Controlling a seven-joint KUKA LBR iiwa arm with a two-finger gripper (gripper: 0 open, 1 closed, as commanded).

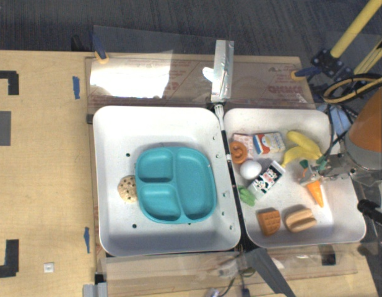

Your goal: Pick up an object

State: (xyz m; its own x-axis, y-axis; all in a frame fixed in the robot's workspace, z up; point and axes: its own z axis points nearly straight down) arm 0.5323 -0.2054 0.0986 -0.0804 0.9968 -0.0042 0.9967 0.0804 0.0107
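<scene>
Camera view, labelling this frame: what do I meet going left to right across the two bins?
Cookie → teal divided plate → white egg → black-and-white carton → burger bun → orange carrot

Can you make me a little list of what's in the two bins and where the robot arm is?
left bin: teal tray, cookie beside it
right bin: banana, carrot, egg, milk carton, burger, toast
arm: at right edge, over right bin
gripper: between banana and carrot
</scene>
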